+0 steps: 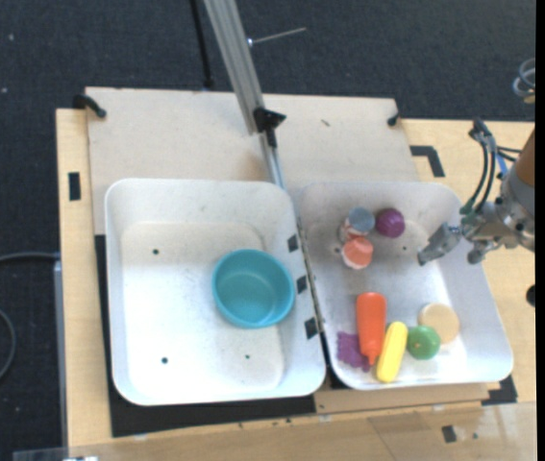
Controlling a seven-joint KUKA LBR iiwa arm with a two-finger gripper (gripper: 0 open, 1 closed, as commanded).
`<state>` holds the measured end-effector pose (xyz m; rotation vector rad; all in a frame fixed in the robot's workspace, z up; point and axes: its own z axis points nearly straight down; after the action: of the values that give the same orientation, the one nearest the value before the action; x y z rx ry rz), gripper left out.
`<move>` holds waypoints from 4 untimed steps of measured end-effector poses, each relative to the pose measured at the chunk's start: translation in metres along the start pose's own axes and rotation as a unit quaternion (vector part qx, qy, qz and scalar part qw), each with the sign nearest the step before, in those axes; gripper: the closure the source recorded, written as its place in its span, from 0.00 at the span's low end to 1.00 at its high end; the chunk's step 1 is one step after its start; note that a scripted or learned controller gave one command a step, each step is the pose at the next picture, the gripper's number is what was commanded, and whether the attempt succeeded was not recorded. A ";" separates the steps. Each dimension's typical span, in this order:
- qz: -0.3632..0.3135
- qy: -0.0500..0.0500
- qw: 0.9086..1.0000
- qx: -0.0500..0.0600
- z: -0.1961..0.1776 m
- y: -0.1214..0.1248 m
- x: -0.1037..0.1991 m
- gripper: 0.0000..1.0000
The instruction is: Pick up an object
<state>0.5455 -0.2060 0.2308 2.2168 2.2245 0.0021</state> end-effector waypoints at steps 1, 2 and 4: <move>0.000 0.000 1.000 0.000 0.000 0.000 0.000 0.00; 0.002 -0.001 1.000 0.002 0.047 -0.007 0.005 0.00; 0.003 -0.002 1.000 0.001 0.131 -0.014 0.002 0.00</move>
<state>0.5319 -0.2036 0.1002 2.2226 2.2175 -0.0040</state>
